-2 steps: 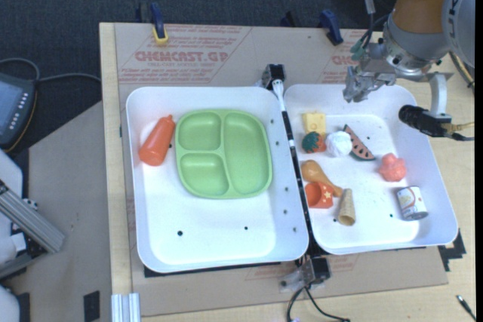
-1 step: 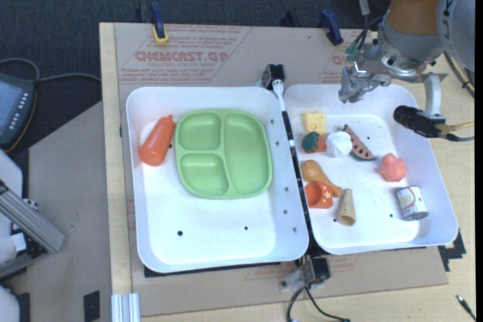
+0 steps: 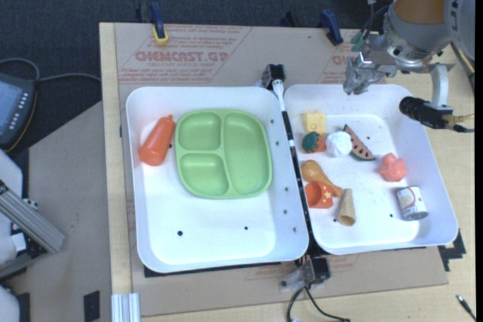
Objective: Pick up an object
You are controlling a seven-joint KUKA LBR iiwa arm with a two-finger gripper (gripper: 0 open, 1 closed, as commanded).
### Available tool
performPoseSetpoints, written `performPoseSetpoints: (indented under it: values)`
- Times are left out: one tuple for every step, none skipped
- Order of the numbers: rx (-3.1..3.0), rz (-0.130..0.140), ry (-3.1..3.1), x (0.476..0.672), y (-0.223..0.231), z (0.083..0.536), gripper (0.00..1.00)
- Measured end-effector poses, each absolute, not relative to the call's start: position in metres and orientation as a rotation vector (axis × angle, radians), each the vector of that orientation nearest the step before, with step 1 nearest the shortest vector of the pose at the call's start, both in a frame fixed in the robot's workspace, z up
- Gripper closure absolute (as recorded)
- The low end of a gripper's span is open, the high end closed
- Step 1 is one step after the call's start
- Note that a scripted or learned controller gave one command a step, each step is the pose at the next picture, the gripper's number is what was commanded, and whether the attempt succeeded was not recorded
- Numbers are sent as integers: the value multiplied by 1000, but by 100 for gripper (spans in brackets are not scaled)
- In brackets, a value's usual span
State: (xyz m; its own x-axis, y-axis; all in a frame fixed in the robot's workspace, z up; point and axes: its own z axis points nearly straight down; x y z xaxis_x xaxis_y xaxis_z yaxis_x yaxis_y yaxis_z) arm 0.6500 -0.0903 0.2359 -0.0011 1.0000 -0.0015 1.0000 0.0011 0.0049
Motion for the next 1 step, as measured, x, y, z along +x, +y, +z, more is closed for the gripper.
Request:
performPoseSetpoints:
  values:
    - [2219, 0, 2222, 654, -78, 228, 100]
